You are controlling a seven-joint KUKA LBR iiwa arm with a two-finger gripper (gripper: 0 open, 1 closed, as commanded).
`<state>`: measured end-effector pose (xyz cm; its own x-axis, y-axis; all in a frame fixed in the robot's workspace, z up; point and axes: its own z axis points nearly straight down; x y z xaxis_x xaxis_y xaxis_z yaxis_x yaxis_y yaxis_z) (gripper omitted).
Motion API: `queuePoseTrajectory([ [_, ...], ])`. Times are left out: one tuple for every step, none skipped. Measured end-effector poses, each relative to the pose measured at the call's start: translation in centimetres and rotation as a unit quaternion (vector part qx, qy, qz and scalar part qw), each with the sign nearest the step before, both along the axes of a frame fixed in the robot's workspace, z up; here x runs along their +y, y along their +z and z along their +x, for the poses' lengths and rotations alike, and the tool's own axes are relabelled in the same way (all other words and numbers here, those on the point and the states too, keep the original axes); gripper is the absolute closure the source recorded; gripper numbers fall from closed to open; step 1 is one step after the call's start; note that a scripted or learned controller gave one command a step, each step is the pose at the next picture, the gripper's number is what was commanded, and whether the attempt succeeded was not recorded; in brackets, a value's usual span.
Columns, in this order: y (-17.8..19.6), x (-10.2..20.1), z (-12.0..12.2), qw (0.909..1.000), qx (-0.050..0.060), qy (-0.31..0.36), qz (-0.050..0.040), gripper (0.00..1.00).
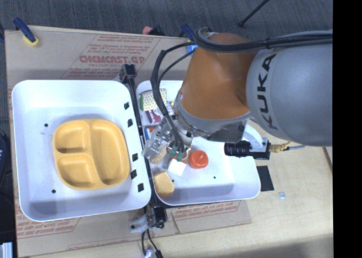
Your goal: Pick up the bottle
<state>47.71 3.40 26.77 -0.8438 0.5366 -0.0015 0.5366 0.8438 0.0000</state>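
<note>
Two bins (pixel 22 138), tray (pixel 90 152) left; gripper (pixel 161 148) low in right bin among clutter (bottle hidden?), reaching for a pick; finger state impossible to tell.

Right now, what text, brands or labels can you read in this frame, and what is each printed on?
"KUKA", in dark letters running down the grey arm.
"CHEMCAST GP", in red on the brown cardboard sheet under the bins; the smaller red lines around it are too blurred to read.
Red print on the cardboard's front edge: too small to read.
Packaging in the right bin: print unreadable.
</note>
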Motion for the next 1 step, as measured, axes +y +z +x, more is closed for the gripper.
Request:
queuePoseTrajectory([
  [-6.17, 4.68, -0.14, 1.0000, 0.003, -0.008, 0.0000, 1.00],
])
